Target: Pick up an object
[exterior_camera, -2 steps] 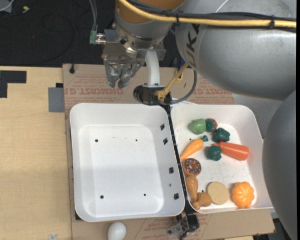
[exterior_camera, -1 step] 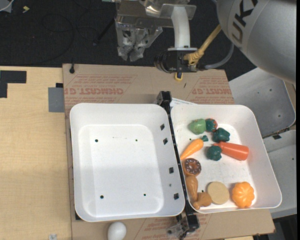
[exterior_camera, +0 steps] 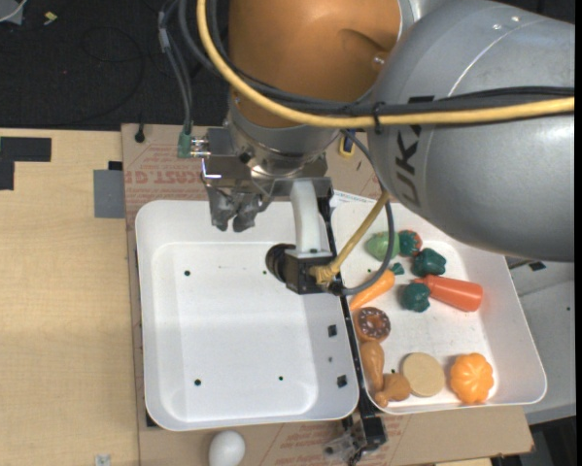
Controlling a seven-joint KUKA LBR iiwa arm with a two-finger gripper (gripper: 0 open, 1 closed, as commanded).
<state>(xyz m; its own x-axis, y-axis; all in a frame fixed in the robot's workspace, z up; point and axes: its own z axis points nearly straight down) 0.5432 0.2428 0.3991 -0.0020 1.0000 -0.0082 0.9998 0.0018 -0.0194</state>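
My gripper (exterior_camera: 234, 214) hangs over the back part of the left bin (exterior_camera: 156, 318), its two dark fingers close together with nothing between them. The toy foods lie in the right bin (exterior_camera: 516, 328), apart from the gripper: a green leaf (exterior_camera: 380, 246), two dark green broccoli pieces (exterior_camera: 428, 261) (exterior_camera: 414, 296), a thin orange carrot (exterior_camera: 372, 290), a red-orange pepper (exterior_camera: 455, 293), a chocolate donut (exterior_camera: 373, 323), a brown piece (exterior_camera: 372, 360), a tan disc (exterior_camera: 422, 374) and an orange pumpkin (exterior_camera: 470, 378). The big grey arm hides the back of the right bin.
A white egg (exterior_camera: 227, 447) lies on the cardboard in front of the left bin, outside both bins. Tan bench surface stretches to the left. The wall between the two bins (exterior_camera: 341, 343) runs just right of the gripper's bracket.
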